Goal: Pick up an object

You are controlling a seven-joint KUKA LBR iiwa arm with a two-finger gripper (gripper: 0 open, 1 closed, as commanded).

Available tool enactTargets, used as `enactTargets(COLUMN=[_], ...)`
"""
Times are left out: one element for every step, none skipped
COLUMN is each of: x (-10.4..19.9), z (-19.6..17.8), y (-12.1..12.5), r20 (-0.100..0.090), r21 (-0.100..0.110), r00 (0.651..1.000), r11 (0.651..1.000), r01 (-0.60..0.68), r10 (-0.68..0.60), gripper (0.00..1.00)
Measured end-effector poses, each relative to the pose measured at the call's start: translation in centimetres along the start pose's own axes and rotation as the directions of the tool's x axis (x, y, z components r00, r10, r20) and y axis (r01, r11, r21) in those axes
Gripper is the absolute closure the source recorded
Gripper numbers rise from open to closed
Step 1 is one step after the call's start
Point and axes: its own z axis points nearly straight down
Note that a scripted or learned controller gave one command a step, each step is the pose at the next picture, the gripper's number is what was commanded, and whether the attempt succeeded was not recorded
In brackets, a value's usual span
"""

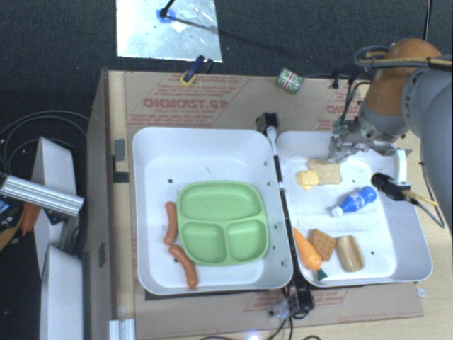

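The end effector (338,149), grip state impossible to tell, hangs at the right bin's (417,250) far side above a beige slice (325,171). Around the slice: one yellow piece (306,180), one blue bottle (354,200), one carrot (307,250), one cracker (323,244), one bread roll (350,253).

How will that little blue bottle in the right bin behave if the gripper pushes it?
The blue bottle lies on its side, so its round body will probably roll across the right bin. It looks like small toy plastic, likely light and rigid, perhaps slippery to pinch.
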Motion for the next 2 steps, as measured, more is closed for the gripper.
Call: enactTargets(x=[0.1,0.0], z=[0.0,-1.9], y=[0.0,-3.3], r20=[0.0,0.0], r21=[0.0,0.001], r00=[1.0,1.0], r11=[1.0,1.0], r01=[0.001,-0.001], r10=[-0.001,0.001], gripper=[0.0,0.0])
